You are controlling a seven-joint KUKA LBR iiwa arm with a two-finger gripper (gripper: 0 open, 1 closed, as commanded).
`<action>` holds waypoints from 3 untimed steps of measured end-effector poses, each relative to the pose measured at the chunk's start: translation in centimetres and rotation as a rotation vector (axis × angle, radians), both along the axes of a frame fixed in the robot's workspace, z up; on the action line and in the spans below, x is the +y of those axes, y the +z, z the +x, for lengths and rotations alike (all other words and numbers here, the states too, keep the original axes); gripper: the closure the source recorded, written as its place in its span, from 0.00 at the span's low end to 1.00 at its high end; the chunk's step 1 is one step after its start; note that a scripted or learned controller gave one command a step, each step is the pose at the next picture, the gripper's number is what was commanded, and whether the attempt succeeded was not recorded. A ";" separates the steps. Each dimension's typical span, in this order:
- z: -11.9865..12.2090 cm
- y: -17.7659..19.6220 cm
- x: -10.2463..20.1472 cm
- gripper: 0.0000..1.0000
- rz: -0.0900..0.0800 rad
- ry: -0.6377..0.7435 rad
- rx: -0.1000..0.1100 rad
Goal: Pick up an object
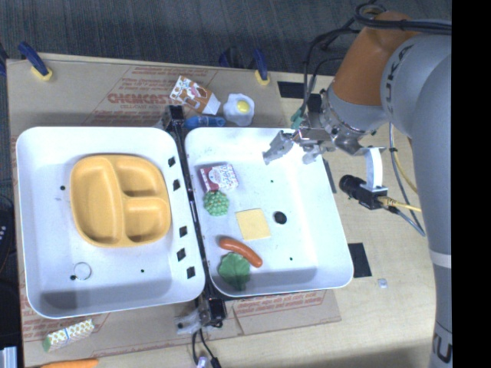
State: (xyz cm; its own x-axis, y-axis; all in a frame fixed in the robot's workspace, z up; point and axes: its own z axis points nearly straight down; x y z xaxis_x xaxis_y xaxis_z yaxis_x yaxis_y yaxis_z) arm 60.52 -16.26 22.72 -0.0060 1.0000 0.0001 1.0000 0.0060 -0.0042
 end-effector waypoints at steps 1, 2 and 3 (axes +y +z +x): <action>-9.2 -11.2 3.2 0.00 0.002 0.017 0.003; -12.9 -13.6 6.8 0.00 0.002 0.159 0.000; -11.8 -13.6 6.6 0.00 0.001 0.117 -0.003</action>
State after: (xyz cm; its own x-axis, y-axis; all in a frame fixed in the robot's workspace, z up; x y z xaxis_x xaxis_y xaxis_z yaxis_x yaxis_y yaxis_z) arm 48.67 -9.70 9.17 -0.1231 0.9924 0.0005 0.9924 0.1231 -0.0016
